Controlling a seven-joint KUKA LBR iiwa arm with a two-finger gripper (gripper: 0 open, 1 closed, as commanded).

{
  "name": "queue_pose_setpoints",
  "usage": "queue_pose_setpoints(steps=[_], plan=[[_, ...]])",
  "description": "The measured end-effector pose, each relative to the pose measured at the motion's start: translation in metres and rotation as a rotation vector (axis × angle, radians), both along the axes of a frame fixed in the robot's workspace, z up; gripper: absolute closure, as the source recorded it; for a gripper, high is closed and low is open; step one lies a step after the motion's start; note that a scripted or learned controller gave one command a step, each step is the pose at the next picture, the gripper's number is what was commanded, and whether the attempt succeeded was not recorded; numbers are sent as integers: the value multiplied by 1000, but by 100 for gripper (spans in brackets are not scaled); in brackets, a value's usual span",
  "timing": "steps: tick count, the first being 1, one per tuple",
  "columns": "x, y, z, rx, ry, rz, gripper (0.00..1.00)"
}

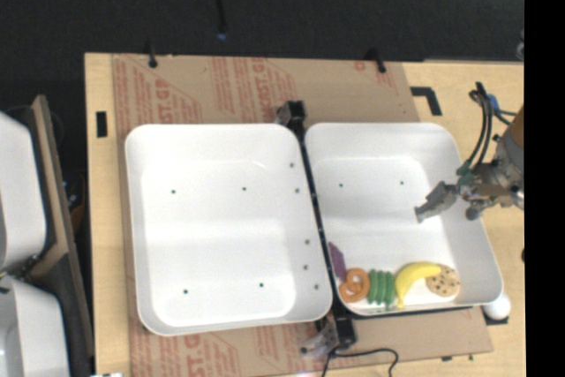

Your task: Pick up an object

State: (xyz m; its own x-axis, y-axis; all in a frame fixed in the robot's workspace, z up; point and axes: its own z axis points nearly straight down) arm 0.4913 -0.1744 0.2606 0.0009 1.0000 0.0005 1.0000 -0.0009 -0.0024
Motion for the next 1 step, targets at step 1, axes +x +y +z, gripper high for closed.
queue_pose_setpoints(steps=[1], plan=[[1,0,2,-1,-3,0,0]])
